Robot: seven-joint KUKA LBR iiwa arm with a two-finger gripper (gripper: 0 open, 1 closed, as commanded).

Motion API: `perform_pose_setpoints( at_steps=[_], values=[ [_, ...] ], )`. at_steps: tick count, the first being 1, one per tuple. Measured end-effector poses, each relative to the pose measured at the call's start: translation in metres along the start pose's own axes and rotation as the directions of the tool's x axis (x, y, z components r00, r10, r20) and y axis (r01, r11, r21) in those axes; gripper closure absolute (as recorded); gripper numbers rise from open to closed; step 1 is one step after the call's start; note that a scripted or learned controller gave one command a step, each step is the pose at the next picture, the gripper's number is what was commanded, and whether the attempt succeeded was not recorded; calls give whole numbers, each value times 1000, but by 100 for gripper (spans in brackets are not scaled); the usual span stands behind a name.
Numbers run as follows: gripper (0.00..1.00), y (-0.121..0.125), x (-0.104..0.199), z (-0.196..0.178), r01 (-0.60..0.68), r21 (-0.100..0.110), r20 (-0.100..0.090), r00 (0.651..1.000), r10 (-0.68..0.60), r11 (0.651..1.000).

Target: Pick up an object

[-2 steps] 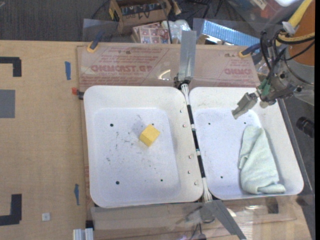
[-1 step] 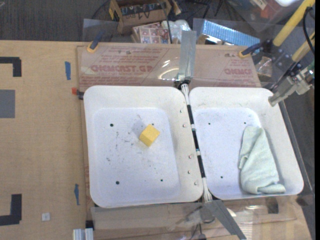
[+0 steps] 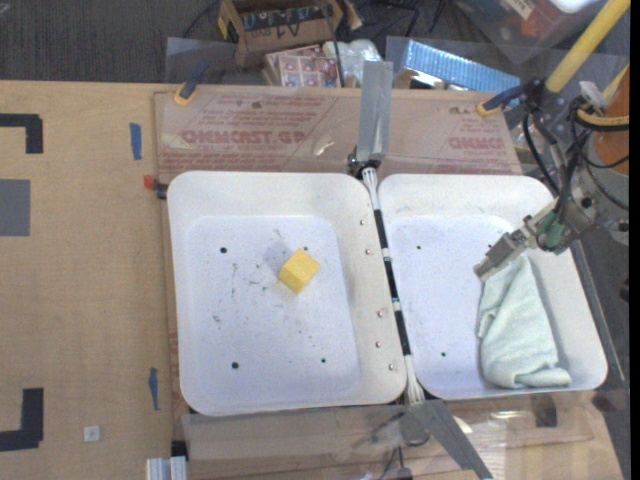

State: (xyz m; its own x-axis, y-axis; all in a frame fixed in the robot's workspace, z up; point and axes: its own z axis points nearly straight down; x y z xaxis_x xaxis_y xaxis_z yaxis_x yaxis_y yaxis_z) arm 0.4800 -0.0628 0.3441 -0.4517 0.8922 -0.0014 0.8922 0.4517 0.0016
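Observation:
A small yellow block (image 3: pixel 298 270) lies in the middle of the left bin (image 3: pixel 200 218). A pale green-white cloth (image 3: pixel 518 328) is bunched along the right side of the right bin (image 3: pixel 440 268). My gripper (image 3: pixel 497 259) reaches in from the right and hangs low over the cloth's upper left corner, its grey fingers pointing down and to the left. Whether the fingers touch or pinch the cloth is unclear from this angle.
A grey metal divider (image 3: pixel 376 118) stands behind the seam between the bins. Cardboard (image 3: pixel 260 133) lies behind them, with clutter and boxes (image 3: pixel 290 18) farther back. Cables (image 3: pixel 545 138) and a yellow pole (image 3: pixel 590 38) hang at the upper right.

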Motion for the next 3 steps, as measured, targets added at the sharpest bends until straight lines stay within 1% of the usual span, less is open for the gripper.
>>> perform_pose_setpoints(
  at_steps=[1,2,3],
  values=[
    [0,14,26,-58,354,-4,5,935,-354,935],
    [0,37,71,-86,704,-4,8,710,-704,710],
    [0,80,158,22,877,-2,1,480,-877,480]
  ],
)
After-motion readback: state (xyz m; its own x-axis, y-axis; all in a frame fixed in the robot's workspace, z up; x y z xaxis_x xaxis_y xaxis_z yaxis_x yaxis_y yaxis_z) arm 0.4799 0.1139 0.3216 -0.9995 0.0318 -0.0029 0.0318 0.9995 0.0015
